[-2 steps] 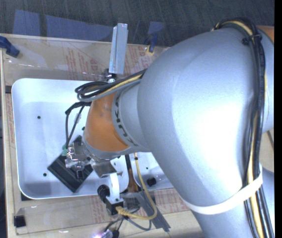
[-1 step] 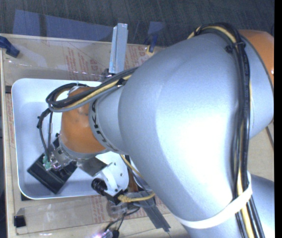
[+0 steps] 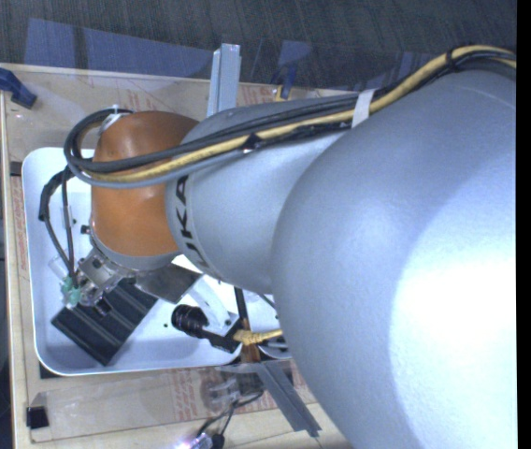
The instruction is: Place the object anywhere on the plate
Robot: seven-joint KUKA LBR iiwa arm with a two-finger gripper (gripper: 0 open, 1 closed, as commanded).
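My arm (image 3: 359, 251), grey with an orange band (image 3: 139, 185), reaches in from the right and covers most of both bins. Its wrist hangs over the left white bin (image 3: 32, 251). The dark gripper (image 3: 95, 325) sits low over that bin's front left corner, close to the floor. Whatever lies under the arm and gripper is hidden.
The bin's left wall and front left corner (image 3: 50, 358) are in sight. The wooden bench (image 3: 22, 110) frames the bin, with a blue clamp (image 3: 10, 84) at its far left corner. A metal upright (image 3: 225, 78) stands behind the bins.
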